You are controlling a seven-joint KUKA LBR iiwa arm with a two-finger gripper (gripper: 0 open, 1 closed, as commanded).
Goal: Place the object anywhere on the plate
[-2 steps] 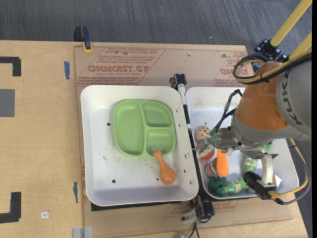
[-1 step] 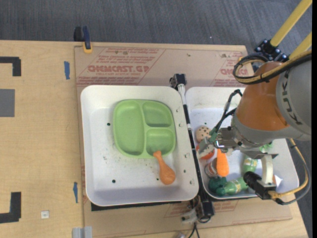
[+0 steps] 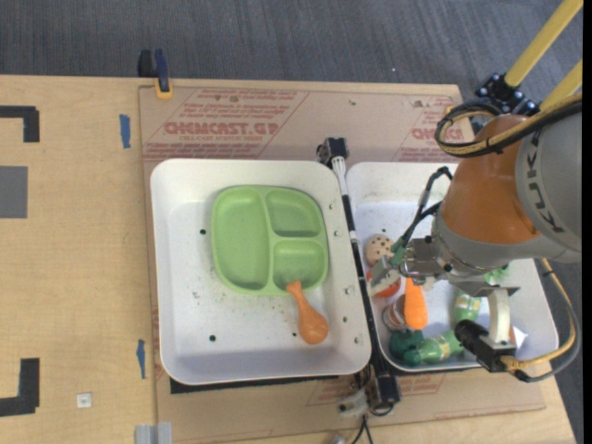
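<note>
Over the right-hand white bin (image 3: 546, 303) the grey arm (image 3: 504, 202), orange-banded above the wrist, bends down from the right, its gripper (image 3: 407, 280) low among small toys; I cannot tell its grip. An orange carrot-like toy (image 3: 415, 305) sits directly below it. Left bin (image 3: 176, 276): a green divided plate (image 3: 268, 239), with an orange drumstick-shaped toy (image 3: 308, 314) touching its lower edge.

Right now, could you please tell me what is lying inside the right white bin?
In the right white bin: a speckled beige ball, an orange carrot-shaped toy and green toys. The grey arm covers the rest.
</note>
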